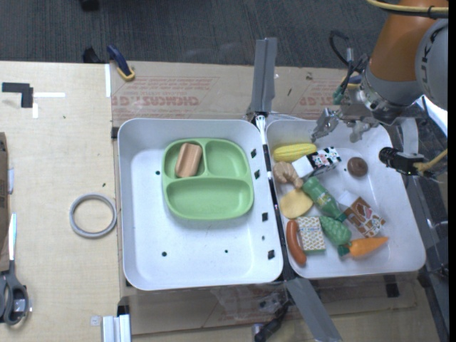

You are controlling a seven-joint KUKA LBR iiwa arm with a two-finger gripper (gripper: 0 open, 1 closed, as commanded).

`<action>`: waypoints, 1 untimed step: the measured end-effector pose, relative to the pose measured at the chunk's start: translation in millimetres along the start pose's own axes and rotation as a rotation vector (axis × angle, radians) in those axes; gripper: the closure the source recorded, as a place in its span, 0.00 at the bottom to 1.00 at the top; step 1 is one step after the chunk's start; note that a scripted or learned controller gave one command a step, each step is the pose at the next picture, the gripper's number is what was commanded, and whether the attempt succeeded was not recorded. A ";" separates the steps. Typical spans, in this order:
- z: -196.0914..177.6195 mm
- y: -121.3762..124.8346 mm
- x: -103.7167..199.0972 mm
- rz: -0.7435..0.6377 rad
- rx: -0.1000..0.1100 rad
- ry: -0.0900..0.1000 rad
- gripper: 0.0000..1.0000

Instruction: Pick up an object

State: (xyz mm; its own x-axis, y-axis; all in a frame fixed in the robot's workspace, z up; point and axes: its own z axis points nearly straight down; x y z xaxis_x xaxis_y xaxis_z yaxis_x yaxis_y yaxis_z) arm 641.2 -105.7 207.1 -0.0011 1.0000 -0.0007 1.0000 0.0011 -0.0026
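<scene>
Toys crowd the right bin (406, 212) below our pincer (342, 123), whose fingers we see spread and bare, the yellow corn (293, 151) lying just down-left of it.

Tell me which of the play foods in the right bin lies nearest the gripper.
The yellow corn cob, at the bin's far-left side, just below-left of the gripper. The black-and-white carton is a little farther; the carrot and red sausage lie at the near edge.
</scene>
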 end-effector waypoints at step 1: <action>114.9 -76.7 -12.4 -0.222 -0.003 0.000 0.00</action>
State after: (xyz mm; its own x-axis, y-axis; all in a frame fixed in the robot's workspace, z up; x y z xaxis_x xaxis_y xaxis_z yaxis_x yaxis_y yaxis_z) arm 564.3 -118.3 92.4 -0.2215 0.9752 -0.0003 0.9752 0.2215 0.0005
